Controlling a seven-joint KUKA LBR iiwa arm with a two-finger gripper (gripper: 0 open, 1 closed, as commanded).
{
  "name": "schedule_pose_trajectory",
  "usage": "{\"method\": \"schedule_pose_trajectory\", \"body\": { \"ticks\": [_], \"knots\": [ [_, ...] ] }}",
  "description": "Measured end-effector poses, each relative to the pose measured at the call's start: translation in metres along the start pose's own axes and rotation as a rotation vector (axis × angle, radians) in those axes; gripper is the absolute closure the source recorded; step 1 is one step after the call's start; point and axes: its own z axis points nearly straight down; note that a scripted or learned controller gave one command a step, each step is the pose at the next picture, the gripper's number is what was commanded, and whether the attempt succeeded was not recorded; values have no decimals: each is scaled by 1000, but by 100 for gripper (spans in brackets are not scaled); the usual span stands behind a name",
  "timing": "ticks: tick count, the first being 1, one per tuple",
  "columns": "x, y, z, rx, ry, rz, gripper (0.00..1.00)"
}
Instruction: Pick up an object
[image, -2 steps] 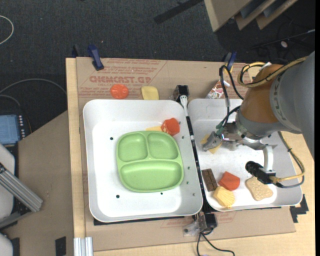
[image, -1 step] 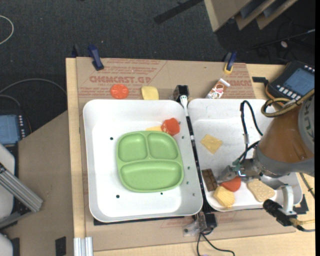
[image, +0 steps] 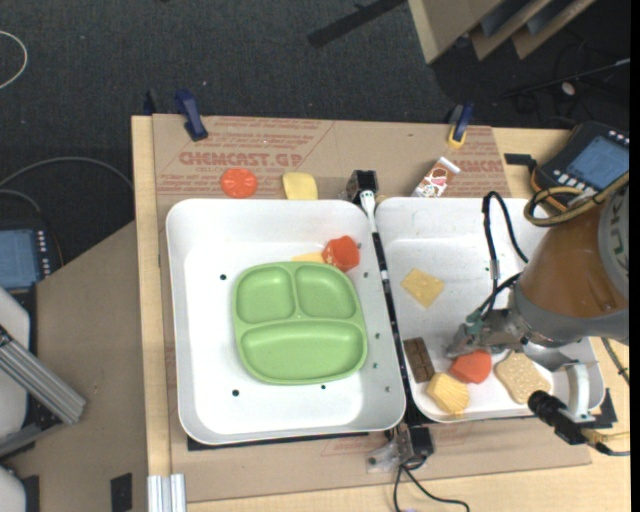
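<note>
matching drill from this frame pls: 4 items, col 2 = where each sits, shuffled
Items:
1. green tray
2. brown bar
3. yellow wedge
4. orange disc

Places:
A. on the cardboard, behind the left bin
B. right bin, upper part, lying apart from the rest
C. middle of the left bin
D. right bin, along its left wall near the front

Pairs: 1-C, 2-D, 3-B, 4-A
</note>
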Motion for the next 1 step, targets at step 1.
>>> {"method": "schedule_pose_trajectory", "body": {
  "ticks": [1],
  "knots": [
    [76, 86, -96, -14, 2, -13, 100]
  ]
}}
